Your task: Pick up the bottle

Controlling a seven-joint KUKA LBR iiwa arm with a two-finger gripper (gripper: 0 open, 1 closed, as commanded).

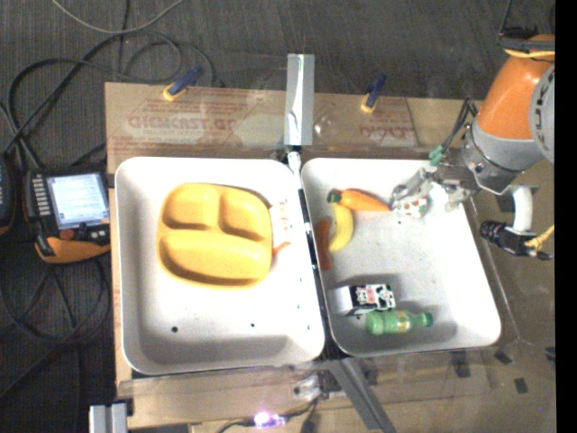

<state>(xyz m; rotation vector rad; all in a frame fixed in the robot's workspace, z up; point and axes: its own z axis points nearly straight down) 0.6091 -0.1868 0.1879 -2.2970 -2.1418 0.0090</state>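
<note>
Bottle [399, 321] on its side by the right bin's [469, 269] near wall, just beside a small dark box [372, 295]; well apart from the tool [416, 195], up near the bin's far-right corner. Arm [514, 124] slanting in from the right, tool low beside the carrot [365, 200]; fingers' state: cannot tell. Bare bin floor between tool and bottle.

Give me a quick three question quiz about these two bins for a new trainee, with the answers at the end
1. True or false: the green bottle lies on its side in the right bin.
2. Which fruit touches the carrot? A apple, B banana, C grape.
3. Fill in: the yellow divided tray sits in the ____ bin.

Key: 1 true. 2 B, the banana. 3 left. The gripper hovers at the right bin's far side, away from the bottle.
</note>
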